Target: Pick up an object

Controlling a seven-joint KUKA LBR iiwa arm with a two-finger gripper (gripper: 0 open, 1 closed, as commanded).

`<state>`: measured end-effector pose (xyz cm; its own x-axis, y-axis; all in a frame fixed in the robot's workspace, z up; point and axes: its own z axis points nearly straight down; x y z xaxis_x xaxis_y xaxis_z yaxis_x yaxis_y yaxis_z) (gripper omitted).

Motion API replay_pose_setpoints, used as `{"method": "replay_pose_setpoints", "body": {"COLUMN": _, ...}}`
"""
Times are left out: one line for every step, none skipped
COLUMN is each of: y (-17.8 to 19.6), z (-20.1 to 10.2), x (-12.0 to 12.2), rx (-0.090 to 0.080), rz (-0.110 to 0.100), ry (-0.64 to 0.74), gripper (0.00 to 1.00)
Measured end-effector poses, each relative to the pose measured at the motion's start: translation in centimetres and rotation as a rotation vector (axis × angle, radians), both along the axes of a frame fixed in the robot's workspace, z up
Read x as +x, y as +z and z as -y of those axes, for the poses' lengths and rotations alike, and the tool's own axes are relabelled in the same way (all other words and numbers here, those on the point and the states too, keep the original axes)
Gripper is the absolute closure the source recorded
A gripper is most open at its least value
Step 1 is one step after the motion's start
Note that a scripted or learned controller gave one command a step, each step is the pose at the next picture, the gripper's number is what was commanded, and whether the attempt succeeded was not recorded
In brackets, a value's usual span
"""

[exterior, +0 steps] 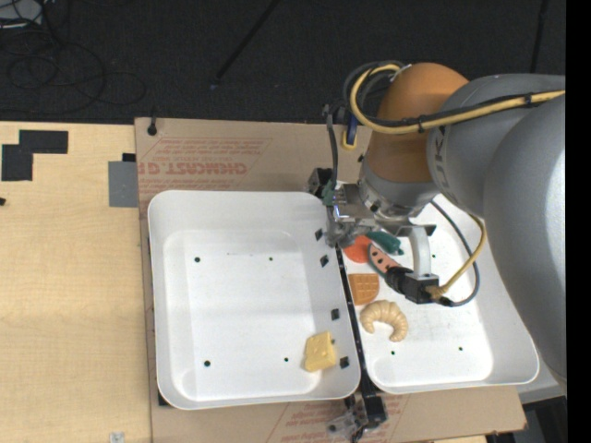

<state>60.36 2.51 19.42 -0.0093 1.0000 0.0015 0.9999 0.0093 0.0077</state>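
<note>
Your arm comes in from the right of the frame, and its gripper (358, 232) sits low over the upper left corner of the right bin (480, 363), close to the wall shared with the left bin (171, 247). You cannot tell how the jaws stand; the wrist hides them. Just below it lie an orange-red piece (355, 247), a teal piece (386, 243), a waffle-like square (363, 289) and a croissant (385, 318). A yellow wedge (320, 352) lies alone in the left bin's lower right. The cluster is crowded, so centre on one item, descend straight, and close only once both sides are bracketed.
</note>
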Motion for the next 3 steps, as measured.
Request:
{"method": "replay_pose_setpoints", "body": {"y": 7.9, "z": -3.3, "x": -4.8, "rx": -0.001, "rz": -0.01, "ry": -0.007, "gripper": 1.0}}
{"method": "replay_pose_setpoints", "body": {"y": 8.2, "z": -3.6, "x": -8.9, "rx": -0.002, "rz": -0.015, "ry": -0.008, "gripper": 1.0}}
{"method": "replay_pose_setpoints", "body": {"y": 17.6, "z": -7.2, "x": -8.3, "rx": -0.001, "rz": -0.006, "ry": -0.007, "gripper": 1.0}}
